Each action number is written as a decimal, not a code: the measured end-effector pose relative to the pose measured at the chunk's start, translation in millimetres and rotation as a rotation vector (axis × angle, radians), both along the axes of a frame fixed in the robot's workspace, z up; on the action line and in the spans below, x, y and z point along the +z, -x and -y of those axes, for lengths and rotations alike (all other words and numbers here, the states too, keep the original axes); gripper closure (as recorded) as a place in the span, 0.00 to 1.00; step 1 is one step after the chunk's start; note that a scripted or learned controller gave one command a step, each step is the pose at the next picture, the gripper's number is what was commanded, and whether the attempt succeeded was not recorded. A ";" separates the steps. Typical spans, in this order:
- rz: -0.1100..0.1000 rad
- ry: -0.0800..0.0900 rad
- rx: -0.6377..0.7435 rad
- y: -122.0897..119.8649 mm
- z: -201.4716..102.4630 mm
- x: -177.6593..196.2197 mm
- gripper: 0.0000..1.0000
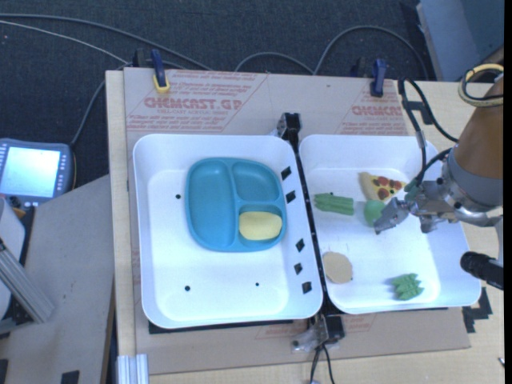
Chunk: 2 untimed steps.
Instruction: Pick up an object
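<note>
In the right bin (448,278) lie a green pickle-like piece (334,205), a pizza slice (380,186), a small round green piece (373,211), a tan cookie (338,267) and a leafy green piece (407,286). My gripper (409,218) hangs over the middle of this bin, just right of the round green piece and below the pizza slice. Its fingers stand open with nothing between them; the left fingertip (388,219) is close beside the round green piece.
The left bin (160,238) holds a blue divided plate (216,206) with a yellow piece (260,226) in its lower right compartment. A black divider with clips runs between the bins. Blue clamps pin the board's far edge. Cables trail at the right.
</note>
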<state>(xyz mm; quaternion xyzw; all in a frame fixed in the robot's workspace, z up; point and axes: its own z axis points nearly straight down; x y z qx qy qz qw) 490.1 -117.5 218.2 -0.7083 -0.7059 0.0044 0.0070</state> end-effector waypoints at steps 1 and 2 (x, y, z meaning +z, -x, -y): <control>0.014 0.002 0.004 -2.9 -0.5 6.8 0.00; 0.011 0.001 0.003 -8.1 -7.9 -39.3 0.00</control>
